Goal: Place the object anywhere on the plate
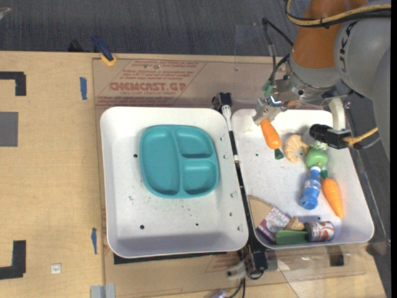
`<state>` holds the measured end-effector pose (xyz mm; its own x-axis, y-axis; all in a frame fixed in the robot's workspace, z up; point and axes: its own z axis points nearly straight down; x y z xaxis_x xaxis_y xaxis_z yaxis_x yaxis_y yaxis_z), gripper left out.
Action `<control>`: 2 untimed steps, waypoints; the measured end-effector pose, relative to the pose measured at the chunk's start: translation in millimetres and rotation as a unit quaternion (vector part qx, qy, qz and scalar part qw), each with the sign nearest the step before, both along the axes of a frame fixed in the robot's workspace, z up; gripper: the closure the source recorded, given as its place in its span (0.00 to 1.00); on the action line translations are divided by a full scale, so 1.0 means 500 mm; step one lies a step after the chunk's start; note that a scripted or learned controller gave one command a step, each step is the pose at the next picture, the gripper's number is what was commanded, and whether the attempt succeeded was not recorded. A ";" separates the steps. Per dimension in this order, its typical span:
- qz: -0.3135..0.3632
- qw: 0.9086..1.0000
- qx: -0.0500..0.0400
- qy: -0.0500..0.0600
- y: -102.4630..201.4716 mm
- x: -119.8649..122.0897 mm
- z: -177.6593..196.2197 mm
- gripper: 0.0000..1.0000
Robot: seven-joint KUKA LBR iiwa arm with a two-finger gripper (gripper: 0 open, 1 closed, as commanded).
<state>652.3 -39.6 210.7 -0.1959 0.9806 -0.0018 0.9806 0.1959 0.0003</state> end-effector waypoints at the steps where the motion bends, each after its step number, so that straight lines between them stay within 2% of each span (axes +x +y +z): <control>1: -0.129 0.992 0.001 0.002 0.106 0.000 -0.037 1.00; 2: 0.006 1.000 0.001 0.001 0.236 -0.021 -0.043 1.00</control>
